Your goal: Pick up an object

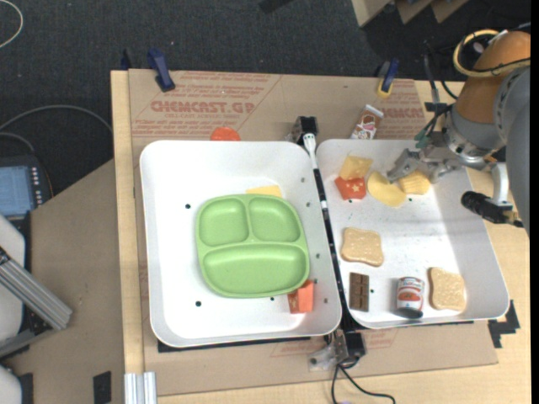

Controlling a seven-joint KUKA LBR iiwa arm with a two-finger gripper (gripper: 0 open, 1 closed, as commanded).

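My gripper (406,165) hangs low over the far part of the right bin (472,234), coming in from the right. Just under and beside it lie a pale yellow round piece (386,192) and a small yellow block (416,184). To their left sit a yellow cheese wedge (355,167) and a red piece (352,188). Whether the gripper touches any of them is unclear. Nearer the front of this bin lie a bread slice (362,247), a chocolate bar (360,290), a small can (409,295) and a second bread slice (447,289).
The left bin (168,225) holds a green divided plate (251,244), a yellow slice (265,191) behind it and an orange block (301,297) at its front right. A small carton (366,124) and an orange disc (224,134) lie on the board behind the bins.
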